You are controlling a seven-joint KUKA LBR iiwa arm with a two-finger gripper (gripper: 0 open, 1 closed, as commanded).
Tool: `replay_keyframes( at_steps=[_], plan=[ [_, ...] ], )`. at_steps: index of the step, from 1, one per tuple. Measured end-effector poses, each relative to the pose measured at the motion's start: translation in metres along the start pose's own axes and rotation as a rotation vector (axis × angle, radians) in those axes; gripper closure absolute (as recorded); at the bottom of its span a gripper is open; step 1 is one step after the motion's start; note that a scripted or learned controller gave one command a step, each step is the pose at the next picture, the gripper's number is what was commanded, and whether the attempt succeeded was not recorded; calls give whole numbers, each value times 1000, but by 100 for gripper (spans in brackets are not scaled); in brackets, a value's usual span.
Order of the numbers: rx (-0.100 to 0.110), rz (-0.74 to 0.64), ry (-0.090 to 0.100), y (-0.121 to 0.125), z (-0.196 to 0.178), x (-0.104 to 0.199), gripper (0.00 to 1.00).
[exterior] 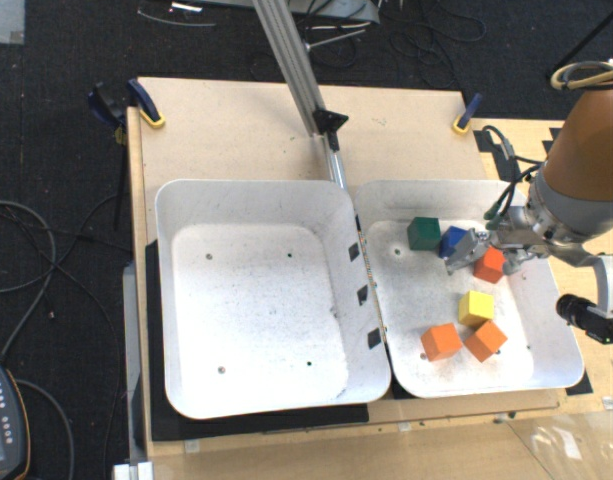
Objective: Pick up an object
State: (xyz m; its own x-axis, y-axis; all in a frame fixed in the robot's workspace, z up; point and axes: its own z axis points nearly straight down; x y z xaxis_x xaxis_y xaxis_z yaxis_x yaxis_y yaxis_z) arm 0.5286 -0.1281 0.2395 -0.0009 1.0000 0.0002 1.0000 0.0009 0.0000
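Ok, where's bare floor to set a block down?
The left bin offers bare floor wall to wall. In the right bin, free patches lie beside the divider. It's crowded around the tool and the orange cubes.

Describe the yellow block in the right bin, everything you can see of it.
The yellow block is a small cube, plain matte yellow with no markings, its material hard to tell. It sits flat on the floor of the right bin, turned slightly askew to the bin's walls. It lies toward the bin's middle, just below the red-orange block near the tool, and above two orange blocks. It seems to touch none of them, though the gap to the right orange one is narrow.
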Motion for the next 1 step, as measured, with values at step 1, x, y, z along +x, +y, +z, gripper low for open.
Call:
replay_keyframes(
  at_steps=[1],
  plan=[
    [-2,1,-4,93,65,-63,0]
  ],
)
